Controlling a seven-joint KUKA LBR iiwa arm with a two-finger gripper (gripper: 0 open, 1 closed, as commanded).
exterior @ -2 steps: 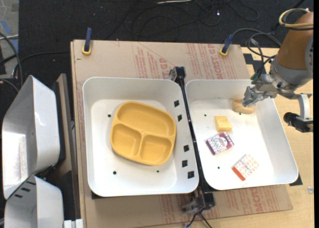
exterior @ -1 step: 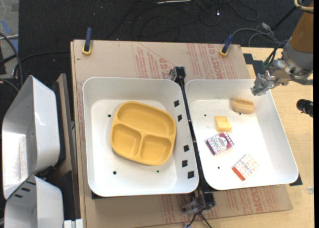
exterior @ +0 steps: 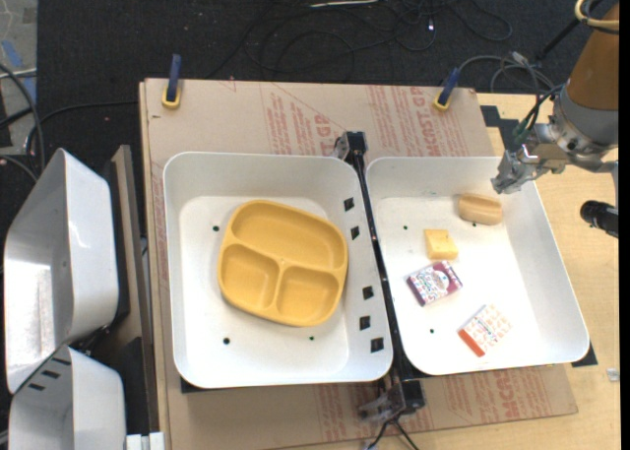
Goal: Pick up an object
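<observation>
Nothing lifted yet: we see every object lying in the right bin [exterior: 561,271].

The gripper [exterior: 511,174] hangs over that bin's upper right corner, and whether it is parted or closed we cannot tell; nothing shows held in it. The tan bread-like piece [exterior: 480,208] lies just below and left of it, nearest by far. The yellow block [exterior: 441,243], the purple packet [exterior: 434,284] and the orange-and-white packet [exterior: 484,329] lie farther down the bin.

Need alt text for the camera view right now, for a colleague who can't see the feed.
The pincer hangs over the right bin's far right corner, just beside a tan bread-like piece, holding nothing visible. The same bin holds a yellow block, a purple packet and an orange-and-white packet; the left bin holds a yellow divided plate.
</observation>
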